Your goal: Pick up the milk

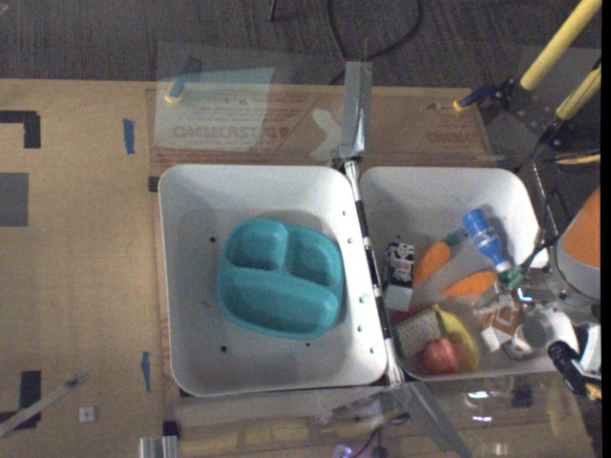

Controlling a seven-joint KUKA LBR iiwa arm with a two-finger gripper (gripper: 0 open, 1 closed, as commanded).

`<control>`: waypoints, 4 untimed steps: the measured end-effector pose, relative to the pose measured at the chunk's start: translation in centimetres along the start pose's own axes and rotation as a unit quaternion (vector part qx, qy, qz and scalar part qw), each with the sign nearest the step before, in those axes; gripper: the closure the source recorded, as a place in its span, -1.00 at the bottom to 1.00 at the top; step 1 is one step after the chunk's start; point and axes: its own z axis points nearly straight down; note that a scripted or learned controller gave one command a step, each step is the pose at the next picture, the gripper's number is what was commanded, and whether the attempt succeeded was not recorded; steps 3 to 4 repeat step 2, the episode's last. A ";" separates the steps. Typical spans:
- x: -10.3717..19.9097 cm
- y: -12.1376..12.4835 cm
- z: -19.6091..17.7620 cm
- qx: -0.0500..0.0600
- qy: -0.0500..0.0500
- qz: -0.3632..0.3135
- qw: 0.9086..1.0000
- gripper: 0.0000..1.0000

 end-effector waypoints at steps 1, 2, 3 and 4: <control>-0.1 0.1 -1.0 -0.002 0.000 0.002 1.000 1.00; 6.3 -0.7 -8.5 0.001 -0.003 -0.035 0.999 1.00; 6.3 -0.7 -8.5 0.001 -0.003 -0.035 0.999 1.00; 6.3 -0.7 -8.5 0.001 -0.003 -0.035 0.999 1.00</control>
